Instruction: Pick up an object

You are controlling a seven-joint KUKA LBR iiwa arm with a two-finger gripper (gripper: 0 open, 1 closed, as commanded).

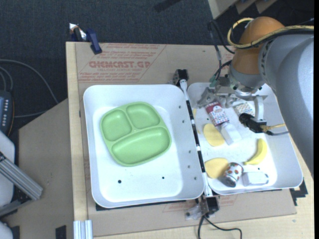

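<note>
The tool hangs just above a red-and-white packet in the right bin

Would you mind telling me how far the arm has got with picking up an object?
Done: the arm has reached over the right bin, with the gripper low at its far end. In hand: it sits just above a red-and-white packet, but nothing shows between its fingers. Left: the grasp and lift; the banana and the other items lie in the bin, and the green tray sits in the left bin.
</note>
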